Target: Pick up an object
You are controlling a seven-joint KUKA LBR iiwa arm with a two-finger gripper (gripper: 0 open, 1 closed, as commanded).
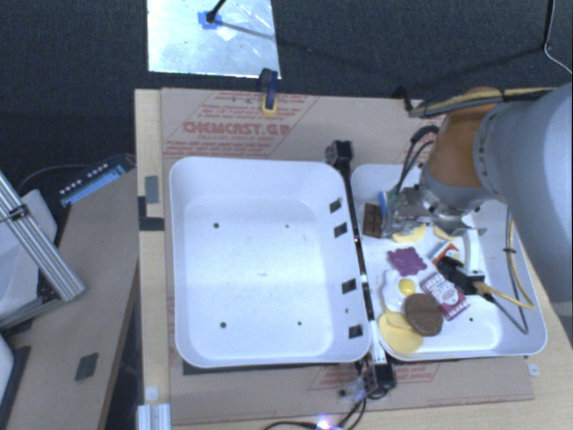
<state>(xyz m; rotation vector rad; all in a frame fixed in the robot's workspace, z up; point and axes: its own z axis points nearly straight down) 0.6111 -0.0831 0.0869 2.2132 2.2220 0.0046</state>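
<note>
Pincer (405,211) sits low in the right bin (519,334) near its upper left corner, over a brown block (372,219) and a yellow piece (410,236); can't tell its state. Other objects lie below it: purple piece (407,261), brown disc (423,313), red-and-white packet (443,294) with unreadable print. Cardboard (237,119) on the desk reads "CHEMCAST GP".

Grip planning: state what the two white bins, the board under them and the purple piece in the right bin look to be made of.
Left bin and right bin: likely thin moulded plastic, smooth and semi-gloss, with rounded corners and rolled rims.
Board: tan, matte sheet with red print; probably cardboard or paper-faced.
Purple piece: flat, matte, irregular outline; perhaps foam or rubber, too small to tell.
</note>
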